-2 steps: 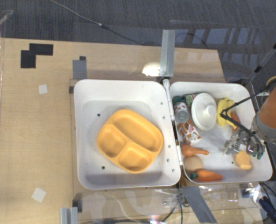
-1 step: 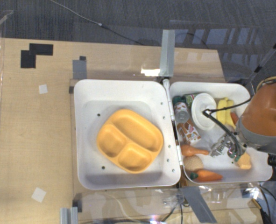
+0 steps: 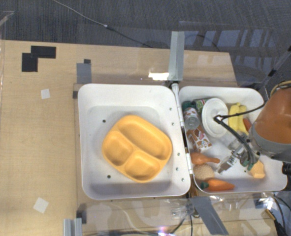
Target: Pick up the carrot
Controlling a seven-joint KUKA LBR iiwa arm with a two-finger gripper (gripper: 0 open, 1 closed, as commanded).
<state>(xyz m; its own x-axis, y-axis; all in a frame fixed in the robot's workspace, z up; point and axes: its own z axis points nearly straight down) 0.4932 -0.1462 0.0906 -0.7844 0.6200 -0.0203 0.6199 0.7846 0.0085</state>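
Carrot [image 3: 220,184] not picked yet, lying at seven o'clock from my claw [image 3: 229,162]. Can't tell how open I am.

Table [image 3: 32,146]: pale wood-grain top, lit evenly, with a bright glare patch [image 3: 158,75] near its far edge. Black L-shaped marker [image 3: 36,57] at the far left corner; two small pale square tags [image 3: 46,93] on the left side. Grey metal post [image 3: 176,55] upright at the far edge, centre. Floor [image 3: 135,9]: dark grey carpet beyond the table, crossed by a thin cable [image 3: 71,10]. Transparent panel edge at far left.
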